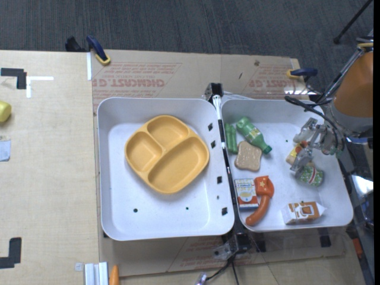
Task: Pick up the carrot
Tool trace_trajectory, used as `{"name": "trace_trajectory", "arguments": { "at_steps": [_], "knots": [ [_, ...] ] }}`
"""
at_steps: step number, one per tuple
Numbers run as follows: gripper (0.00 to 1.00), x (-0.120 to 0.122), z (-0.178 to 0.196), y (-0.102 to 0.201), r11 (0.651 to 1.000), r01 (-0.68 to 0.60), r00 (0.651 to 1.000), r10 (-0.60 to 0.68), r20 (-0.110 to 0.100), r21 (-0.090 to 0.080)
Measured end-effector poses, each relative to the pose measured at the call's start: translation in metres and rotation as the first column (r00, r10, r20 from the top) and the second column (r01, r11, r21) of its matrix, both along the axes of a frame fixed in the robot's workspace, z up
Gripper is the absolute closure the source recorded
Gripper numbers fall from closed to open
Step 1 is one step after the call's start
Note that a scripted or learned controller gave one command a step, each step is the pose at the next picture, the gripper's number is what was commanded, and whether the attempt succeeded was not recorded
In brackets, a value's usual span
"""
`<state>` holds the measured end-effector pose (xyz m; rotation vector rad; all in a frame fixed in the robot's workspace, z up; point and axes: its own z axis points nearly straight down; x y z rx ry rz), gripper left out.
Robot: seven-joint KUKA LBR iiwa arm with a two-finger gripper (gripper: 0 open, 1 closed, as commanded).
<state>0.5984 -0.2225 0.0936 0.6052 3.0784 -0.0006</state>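
Observation:
My gripper (pixel 305 147) hangs low over the right side of the right bin (pixel 279 113), with the arm coming in from the right. A small yellow-orange thing (pixel 293 155) pokes out from under the gripper's left side. Most of it is hidden, and I cannot tell whether it is the carrot. A green and red can (pixel 310 176) lies just below the gripper. Whether the gripper touches either of them is unclear.
The right bin also holds a green bottle (pixel 253 135), a bread slice (pixel 248 157), a green stick (pixel 231 138), a red pepper (pixel 265 186), a sausage (pixel 258 211), a small box (pixel 244 192) and a carton (pixel 303 212). A yellow divided plate (pixel 167 153) sits in the left bin (pixel 113 177).

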Motion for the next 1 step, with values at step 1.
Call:
{"name": "trace_trajectory", "arguments": {
  "at_steps": [1],
  "knots": [
    [0.0, 0.032, 0.0005, 0.0012, 1.0, 0.023, 1.0, -0.023, 0.003, 0.0]
  ]
}}
